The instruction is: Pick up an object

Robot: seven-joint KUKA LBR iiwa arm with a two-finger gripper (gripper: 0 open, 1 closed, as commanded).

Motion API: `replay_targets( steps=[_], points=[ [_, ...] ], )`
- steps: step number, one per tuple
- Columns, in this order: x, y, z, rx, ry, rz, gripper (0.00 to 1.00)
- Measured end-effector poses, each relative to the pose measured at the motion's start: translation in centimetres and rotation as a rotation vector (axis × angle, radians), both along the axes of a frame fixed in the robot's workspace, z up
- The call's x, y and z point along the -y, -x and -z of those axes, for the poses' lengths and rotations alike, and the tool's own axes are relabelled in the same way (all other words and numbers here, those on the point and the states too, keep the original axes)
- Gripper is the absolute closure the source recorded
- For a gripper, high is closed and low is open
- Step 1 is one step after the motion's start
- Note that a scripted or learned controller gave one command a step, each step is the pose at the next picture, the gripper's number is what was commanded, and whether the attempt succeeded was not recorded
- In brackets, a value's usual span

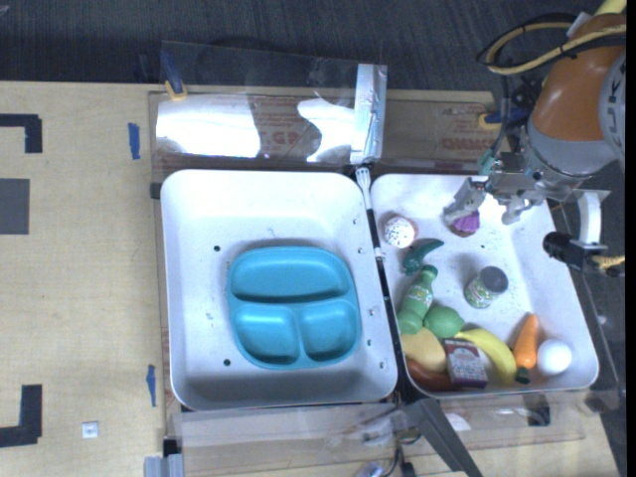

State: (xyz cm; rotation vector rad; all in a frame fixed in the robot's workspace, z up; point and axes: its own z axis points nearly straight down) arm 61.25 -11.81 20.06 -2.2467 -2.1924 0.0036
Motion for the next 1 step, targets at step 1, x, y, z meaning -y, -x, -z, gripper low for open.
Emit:
replay_targets(
  steps=[1],
  points=[
    [-1.96, -0.69, -1.2, 0.001, 0.002, 0.355, 0.0]
  ],
)
